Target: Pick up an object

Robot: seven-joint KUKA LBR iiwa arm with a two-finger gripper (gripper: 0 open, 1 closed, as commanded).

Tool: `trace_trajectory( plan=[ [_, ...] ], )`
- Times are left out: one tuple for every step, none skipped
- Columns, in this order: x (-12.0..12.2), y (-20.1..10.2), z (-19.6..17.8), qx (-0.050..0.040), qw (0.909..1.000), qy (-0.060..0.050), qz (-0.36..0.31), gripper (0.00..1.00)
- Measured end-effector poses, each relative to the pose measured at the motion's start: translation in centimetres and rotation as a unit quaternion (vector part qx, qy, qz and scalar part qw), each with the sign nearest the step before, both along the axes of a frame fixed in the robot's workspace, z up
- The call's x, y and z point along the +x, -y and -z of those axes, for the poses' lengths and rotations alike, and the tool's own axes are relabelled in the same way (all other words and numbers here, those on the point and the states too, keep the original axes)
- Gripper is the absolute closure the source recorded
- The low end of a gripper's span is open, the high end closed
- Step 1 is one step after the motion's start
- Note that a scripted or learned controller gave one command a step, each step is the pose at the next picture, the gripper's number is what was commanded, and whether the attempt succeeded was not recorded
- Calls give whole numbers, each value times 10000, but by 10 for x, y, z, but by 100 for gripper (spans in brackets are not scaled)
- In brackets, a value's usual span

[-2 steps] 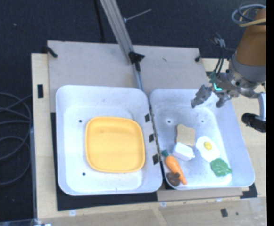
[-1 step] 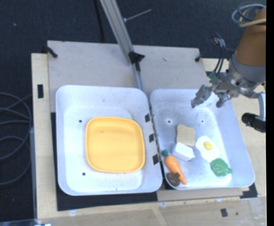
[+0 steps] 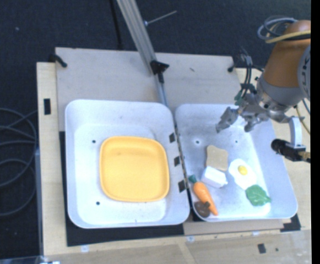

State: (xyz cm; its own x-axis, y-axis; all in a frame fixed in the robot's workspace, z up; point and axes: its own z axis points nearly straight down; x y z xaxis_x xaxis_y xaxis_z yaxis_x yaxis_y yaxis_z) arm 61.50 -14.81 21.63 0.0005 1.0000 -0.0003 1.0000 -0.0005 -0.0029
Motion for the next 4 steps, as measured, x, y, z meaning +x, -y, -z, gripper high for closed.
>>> trace_trajectory(
  plan=[
    [1, -2, 62, 2, 10000, -10, 1, 0],
    [-1, -2, 115, 1, 10000, -5, 3, 0],
    [1, -1, 101, 5, 10000, 27, 9, 100],
    [4, -4, 39, -1, 10000, 41, -1, 100]
  ],
)
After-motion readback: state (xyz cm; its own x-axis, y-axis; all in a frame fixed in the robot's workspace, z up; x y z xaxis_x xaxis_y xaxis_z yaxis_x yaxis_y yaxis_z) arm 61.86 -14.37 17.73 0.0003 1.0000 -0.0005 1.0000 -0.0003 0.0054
